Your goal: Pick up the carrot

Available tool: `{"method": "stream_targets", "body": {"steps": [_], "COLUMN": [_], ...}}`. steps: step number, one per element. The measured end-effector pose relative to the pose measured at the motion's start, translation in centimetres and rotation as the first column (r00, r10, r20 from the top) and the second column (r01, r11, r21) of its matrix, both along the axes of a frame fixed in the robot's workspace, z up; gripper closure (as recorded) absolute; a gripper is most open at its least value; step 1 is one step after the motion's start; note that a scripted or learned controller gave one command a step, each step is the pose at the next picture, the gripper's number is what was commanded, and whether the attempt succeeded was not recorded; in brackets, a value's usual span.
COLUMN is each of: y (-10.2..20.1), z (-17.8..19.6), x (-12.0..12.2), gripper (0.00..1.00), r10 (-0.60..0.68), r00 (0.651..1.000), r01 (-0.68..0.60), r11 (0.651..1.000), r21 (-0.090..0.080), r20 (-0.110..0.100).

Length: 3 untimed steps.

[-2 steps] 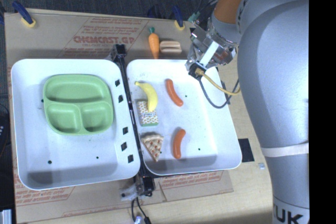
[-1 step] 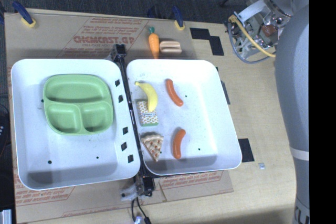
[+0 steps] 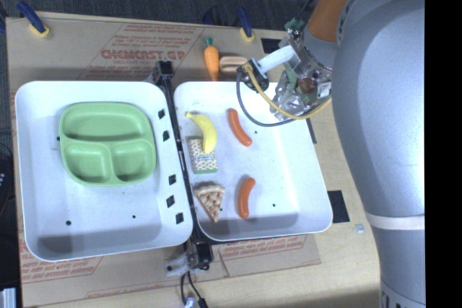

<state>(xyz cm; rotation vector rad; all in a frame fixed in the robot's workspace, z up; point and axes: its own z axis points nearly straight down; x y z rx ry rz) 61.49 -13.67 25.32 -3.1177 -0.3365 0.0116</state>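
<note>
- The grey KUKA arm with the orange band occupied the right side of the camera view, its wrist extending over the far right corner of the right bin.
- The left shallow white bin held a pale green plastic plate with three compartments.
- The right shallow white bin lay beside it, the two rims touching along a black clipped seam.
- The two-finger gripper, wrapped in yellow and black cabling, hung above the right bin's far right corner; clutter hid the claw, so I could not tell if it was released or clenched. Nothing appeared between it.
- A yellow banana lay near the right bin's left wall, touching a green-and-white packet.
- A wedge-shaped waffle-like piece sat nearer the front.
- Two orange-red sausages lay apart: one toward the back, one toward the front.
- The small orange carrot with a green top rested outside both bins, on the cardboard just behind the right bin's far rim, beside what was possibly a tan bun-shaped item.
</note>
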Motion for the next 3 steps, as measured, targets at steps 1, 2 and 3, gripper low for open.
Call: {"method": "stream_targets", "body": {"steps": [1,2,3], "y": [-2.7,-5.9,-7.4], "z": [7.4,6.9,1.9], "x": [-4.6,-13.9,-13.9], "gripper": [1.0,1.0,1.0], "r10": [-0.006,0.11,-0.007], "r00": [1.0,0.994,1.0], "r01": [0.006,-0.11,0.007], "r11": [1.0,0.994,1.0], "r21": [-0.003,-0.002,-0.002], "r20": [0.005,0.004,0.001]}}
